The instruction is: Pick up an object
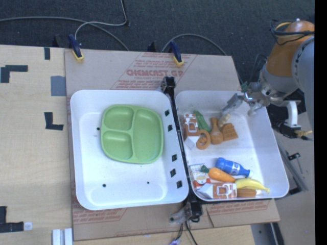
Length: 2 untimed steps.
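Observation:
The right bin (pixel 265 137) holds two clusters of toy food. Near its middle lie a small carton (pixel 191 126), a green pepper (pixel 202 120), a brown pretzel (pixel 203 140), a tan figure (pixel 217 131) and an orange-brown waffle (pixel 230 131). Along the front edge lie a blue bottle (pixel 231 166), a carrot (pixel 221 175), a banana (pixel 253 184) and a second carton (pixel 220 190). My gripper (pixel 239 109) hangs over the bin's back right part, just above and right of the waffle. It is open, with nothing between its fingers.
The left bin (pixel 87 182) holds a green divided plate (pixel 133 134). A black divider (pixel 176 137) runs between the bins. Both bins rest on a cardboard sheet (pixel 153 70) clamped at the back. The arm's orange band (pixel 291 50) is at the right.

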### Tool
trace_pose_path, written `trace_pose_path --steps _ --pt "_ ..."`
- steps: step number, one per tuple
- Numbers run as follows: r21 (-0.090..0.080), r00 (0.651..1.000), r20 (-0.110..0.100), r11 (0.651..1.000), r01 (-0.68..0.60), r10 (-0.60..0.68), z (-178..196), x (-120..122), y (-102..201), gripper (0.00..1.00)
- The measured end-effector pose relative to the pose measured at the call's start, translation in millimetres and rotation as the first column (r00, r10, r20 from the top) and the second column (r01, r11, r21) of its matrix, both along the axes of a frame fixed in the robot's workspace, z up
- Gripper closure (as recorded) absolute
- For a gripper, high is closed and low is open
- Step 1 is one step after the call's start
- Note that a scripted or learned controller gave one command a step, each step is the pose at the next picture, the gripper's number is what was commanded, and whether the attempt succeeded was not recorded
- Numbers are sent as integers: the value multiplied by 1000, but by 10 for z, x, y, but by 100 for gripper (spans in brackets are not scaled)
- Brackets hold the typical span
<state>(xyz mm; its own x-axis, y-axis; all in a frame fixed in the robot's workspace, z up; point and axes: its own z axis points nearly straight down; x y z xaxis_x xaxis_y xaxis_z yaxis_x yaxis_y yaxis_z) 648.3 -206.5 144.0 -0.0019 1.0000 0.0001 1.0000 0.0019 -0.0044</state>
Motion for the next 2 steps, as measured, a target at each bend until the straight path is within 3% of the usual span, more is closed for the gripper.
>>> trace_pose_path --steps 1,2 --pt "-3 1000 3 1000 1 -1 -597 -109 260 0" --pt "-4 1000 2 1000 -1 1 -532 -105 259 100"
